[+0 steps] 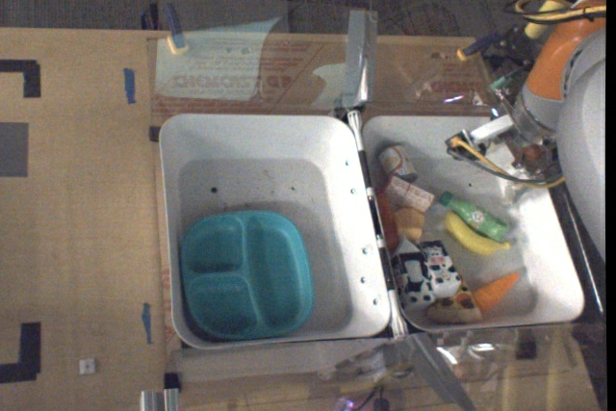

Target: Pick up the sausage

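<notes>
The gripper [520, 147] is seen at the far right edge of the right bin [568, 303], above its upper corner. Whether it is open or closed cannot be told, because cables and the wrist body hide its tip. Nothing is seen held in it.

Just left of the gripper and a little toward the camera, a green bottle [476, 217] and a banana [474, 237] are found touching each other. They sit on the straight path to the target, so they could be knocked or seized by mistake if the descent is begun too early.

Further left of the gripper, a small box [412, 195] and a can [395, 161] are crowded together. The reddish piece taken to be the sausage [385, 210] is wedged beside them, against the bin wall farthest from the gripper; it is partly hidden, so this identification is uncertain. A clean grasp is judged difficult here: the wall could be struck on one side, and the box or the pale piece next to it could be pinched instead.

Well below and left of the gripper, a cow-patterned carton [428, 272] and a carrot [496, 289] are seen; the carrot's similar colour could cause a wrong pick.

Farthest left, a teal plate [245, 274] is seen in the left bin [192, 135], clear of any likely trouble.
</notes>
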